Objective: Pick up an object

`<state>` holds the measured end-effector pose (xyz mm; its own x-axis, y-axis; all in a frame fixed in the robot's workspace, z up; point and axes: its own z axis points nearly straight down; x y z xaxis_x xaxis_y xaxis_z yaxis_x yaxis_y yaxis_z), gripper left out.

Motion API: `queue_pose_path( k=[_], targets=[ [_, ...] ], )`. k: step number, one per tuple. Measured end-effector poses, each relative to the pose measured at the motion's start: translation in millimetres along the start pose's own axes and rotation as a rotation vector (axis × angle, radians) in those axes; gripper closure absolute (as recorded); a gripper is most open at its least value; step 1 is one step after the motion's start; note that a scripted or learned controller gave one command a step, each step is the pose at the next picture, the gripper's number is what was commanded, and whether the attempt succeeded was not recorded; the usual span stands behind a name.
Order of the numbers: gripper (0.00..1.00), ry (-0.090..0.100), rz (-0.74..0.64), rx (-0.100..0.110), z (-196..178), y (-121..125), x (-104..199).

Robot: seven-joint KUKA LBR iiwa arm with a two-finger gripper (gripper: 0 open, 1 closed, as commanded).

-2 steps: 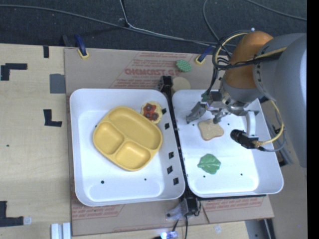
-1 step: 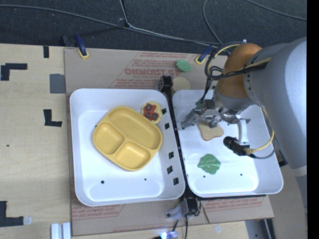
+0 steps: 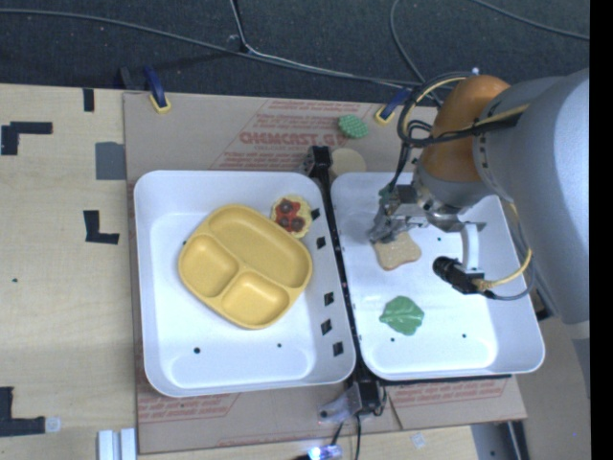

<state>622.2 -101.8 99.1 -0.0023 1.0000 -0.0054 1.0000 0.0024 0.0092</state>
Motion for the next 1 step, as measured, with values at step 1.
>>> queue_pose_path(
  k=[1],
  targets=[
    [1.00, 0.005, 0.001, 0.005, -63.3, -0.6, 2.0]
  ],
)
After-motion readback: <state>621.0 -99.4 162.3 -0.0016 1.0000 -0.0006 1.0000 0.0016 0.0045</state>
